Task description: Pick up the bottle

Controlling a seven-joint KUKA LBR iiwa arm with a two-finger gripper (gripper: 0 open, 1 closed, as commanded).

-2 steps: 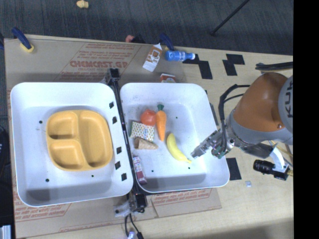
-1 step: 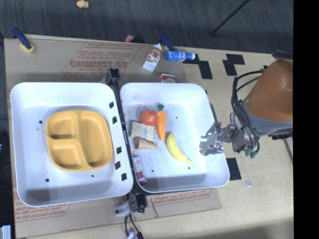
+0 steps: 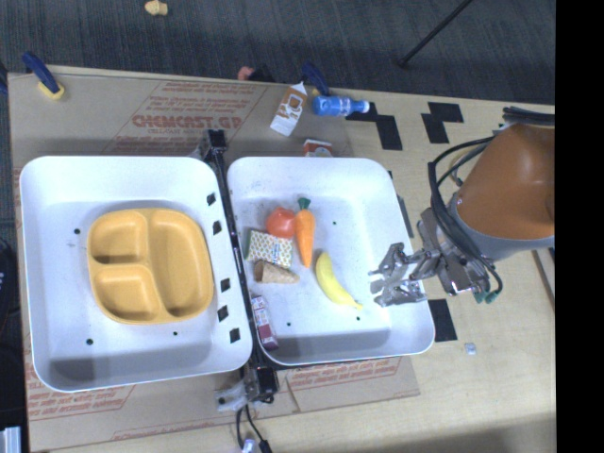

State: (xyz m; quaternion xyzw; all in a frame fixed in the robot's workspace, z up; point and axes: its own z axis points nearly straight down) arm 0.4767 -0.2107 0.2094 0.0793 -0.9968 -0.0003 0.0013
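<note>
A small blue bottle (image 3: 332, 107) lies on its side on the cardboard behind the right bin (image 3: 408, 333), outside both bins. My gripper (image 3: 393, 278) hangs over the right side of that bin, just right of a banana (image 3: 332, 279) and far from the blue bottle. Its fingers (image 3: 388, 260) stand apart with nothing between them. A slim dark red object (image 3: 263, 321) lies against the bin's front left wall; I cannot tell what it is.
The right bin also holds a tomato (image 3: 280, 222), a carrot (image 3: 305, 236), a patterned packet (image 3: 270, 248) and a brown wedge (image 3: 276, 273). A yellow divided tray (image 3: 149, 262) sits in the left bin (image 3: 47, 347). A small carton (image 3: 290, 109) lies beside the blue bottle.
</note>
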